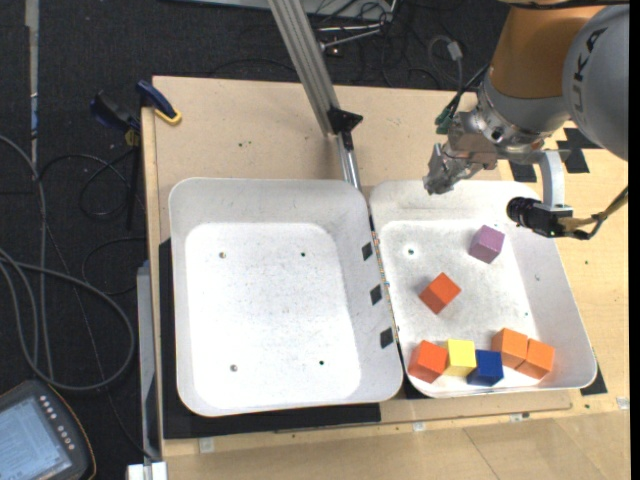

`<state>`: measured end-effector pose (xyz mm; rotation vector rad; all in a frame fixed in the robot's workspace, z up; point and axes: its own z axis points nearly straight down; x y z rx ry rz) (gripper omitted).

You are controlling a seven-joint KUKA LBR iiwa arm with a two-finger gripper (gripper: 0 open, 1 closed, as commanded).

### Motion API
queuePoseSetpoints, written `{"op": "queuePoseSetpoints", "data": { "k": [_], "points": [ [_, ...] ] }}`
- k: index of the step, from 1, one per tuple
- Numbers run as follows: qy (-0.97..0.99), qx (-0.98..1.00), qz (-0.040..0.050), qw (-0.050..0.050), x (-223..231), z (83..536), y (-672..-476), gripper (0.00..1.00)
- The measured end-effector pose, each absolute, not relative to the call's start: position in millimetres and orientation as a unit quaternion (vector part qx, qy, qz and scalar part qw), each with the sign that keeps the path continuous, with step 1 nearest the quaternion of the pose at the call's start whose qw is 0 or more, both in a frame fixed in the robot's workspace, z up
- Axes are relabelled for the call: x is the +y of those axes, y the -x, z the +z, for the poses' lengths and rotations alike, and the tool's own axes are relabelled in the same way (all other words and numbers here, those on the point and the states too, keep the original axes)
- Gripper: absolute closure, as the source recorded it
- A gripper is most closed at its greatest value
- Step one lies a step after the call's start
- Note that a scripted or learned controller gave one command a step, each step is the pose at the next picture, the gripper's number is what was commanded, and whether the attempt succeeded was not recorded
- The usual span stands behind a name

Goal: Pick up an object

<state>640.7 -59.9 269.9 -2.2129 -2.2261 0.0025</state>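
Observation:
My gripper (440, 180) hangs above the far edge of the right bin (560, 288), its fingertips close together and nothing between them. A purple block (488, 243) lies below and to the right of it. An orange block (439, 293) sits mid-bin. Along the near edge lie an orange block (429, 360), a yellow block (461, 354), a blue block (488, 367) and two more orange blocks (512, 346) (539, 357).
The left bin (190, 268) lies beside the right one. A slanted metal rod (300, 48) runs from the top down to the bins' shared far corner. A black cable fitting (530, 213) juts out by the right bin's far rim.

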Motion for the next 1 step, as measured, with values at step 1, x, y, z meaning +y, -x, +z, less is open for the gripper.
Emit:
{"op": "queuePoseSetpoints", "data": {
  "k": [1],
  "points": [
    [0.704, -0.71, 0.0005, 0.002, -9.0, 255.5, -608.3, 1.0]
  ]
}}
